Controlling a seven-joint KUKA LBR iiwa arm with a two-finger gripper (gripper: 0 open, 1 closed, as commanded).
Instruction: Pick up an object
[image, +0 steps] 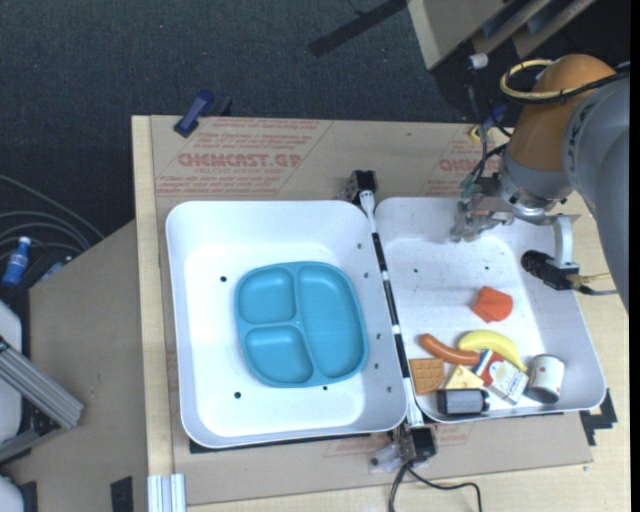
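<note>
- The end effector (469, 228) hangs over the far left part of the right bin (436, 218), above bare white floor. The view is too small and blurred to tell whether it is released or clenched. Nothing can be seen between its tips.
- The grey arm (560, 120), with its orange band, comes in from the right over the bin's far corner.
- The nearest thing to pick is an orange block (492, 303). It lies alone in the middle of the bin, well apart from the end effector and on the near side of it. It is squat, with no clear long axis.
- The other things crowd the bin's near end.
  - A red sausage (447, 348) lies with its long axis running left to right, its right end a little nearer the camera.
  - A banana (494, 346) is just beside it, curved and lying along much the same line.
  - A brown cracker (426, 374), a yellow cheese wedge (462, 379) and a small red and white carton (506, 379) are packed close in front of these.
  - A black gadget (460, 402) lies lengthwise along the near wall.
  - A silver can (545, 376) lies on its side in the near right corner.
- The left bin (200, 300) holds a blue divided plate (300, 322) at its middle.
- On the counter (280, 160), a small blue thing (194, 114) lies at the far left corner.
</note>
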